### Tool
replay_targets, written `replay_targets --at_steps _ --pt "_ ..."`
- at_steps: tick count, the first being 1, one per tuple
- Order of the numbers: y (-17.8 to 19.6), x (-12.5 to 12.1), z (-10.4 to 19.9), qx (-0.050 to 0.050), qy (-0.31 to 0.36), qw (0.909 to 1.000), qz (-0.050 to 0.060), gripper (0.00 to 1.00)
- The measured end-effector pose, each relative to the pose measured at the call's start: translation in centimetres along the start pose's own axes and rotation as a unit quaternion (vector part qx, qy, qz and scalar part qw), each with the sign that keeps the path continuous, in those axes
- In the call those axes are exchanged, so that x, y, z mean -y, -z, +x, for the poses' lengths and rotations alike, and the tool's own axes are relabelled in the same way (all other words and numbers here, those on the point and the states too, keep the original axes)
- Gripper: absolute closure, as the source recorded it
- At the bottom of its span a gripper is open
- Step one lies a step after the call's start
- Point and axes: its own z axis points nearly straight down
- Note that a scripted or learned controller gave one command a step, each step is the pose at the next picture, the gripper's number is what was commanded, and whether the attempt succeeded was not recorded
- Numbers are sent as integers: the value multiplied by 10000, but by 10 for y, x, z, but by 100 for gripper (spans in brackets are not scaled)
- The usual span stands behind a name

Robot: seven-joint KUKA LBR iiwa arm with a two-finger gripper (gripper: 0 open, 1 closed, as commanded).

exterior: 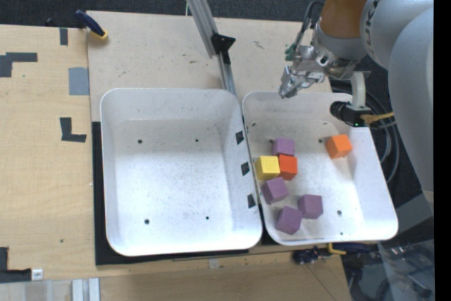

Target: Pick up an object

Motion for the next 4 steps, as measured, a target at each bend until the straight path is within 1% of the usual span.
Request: replay_targets --at_steps 1,2,3,4 --pt "19 -1 0 -2 -3 10000 17 100" --pt "10 30 48 -3 13 10000 40 100" --pt "22 62 94 -11 21 10000 37 100" --pt "13 93 138 -4 17 10000 47 100"
